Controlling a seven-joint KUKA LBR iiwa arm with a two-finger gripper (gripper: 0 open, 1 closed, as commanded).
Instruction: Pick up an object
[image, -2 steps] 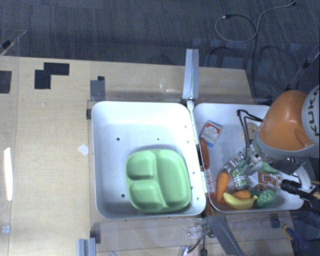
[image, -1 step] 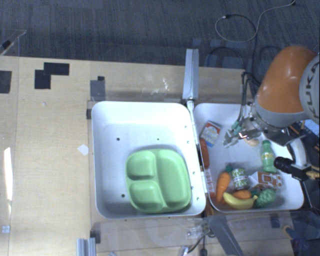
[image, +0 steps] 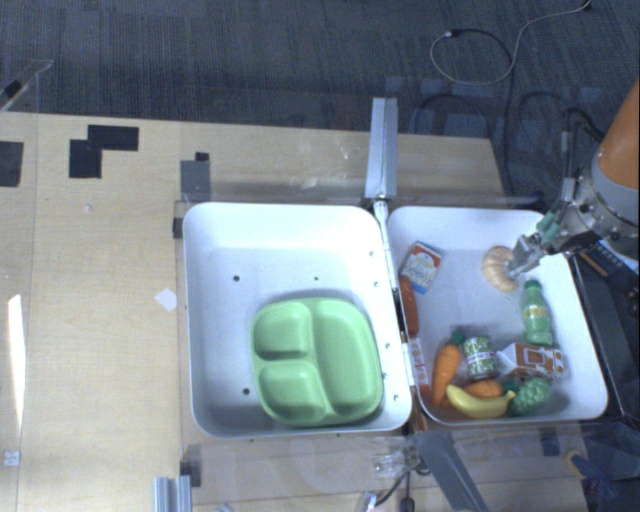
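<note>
you see the gripper (image: 521, 262) low in the right bin (image: 455, 300), touching the tan bread roll (image: 497, 267) on its arm side; the green bottle (image: 537, 312) lies just beside. jaws' state: cannot tell.

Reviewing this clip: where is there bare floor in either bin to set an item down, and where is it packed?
Left bin: bare white floor along the back and left, around the green divided tray. Right bin: a bare patch mid-floor, bordered by the small carton, the green bottle and the carrot. The front is crowded: banana, can, broccoli. The gripper hangs over the tan piece at the back.
</note>
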